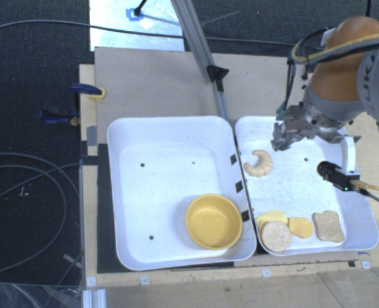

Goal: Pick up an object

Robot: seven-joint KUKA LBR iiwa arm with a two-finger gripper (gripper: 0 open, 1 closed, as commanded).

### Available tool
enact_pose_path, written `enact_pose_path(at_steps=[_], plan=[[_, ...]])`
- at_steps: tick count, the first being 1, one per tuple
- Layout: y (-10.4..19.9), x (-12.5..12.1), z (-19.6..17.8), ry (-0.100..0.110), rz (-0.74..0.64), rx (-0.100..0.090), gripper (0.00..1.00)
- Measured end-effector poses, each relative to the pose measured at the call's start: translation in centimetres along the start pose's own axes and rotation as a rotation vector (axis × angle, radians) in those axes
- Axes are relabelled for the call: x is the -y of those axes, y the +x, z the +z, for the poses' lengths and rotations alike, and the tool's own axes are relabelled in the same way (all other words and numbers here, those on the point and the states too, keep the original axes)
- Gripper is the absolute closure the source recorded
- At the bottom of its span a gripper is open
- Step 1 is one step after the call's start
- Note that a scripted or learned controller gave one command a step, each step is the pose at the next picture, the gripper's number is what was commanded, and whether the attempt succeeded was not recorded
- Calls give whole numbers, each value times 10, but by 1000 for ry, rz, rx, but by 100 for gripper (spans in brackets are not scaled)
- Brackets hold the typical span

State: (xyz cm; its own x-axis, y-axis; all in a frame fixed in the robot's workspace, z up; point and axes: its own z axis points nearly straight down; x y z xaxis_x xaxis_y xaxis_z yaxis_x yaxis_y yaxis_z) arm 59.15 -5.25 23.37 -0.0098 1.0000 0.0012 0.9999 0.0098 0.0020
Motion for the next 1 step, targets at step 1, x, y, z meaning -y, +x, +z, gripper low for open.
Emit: enact_pose_path(at_steps=[1], plan=[[60, -7, 8, 0, -1, 0, 100]])
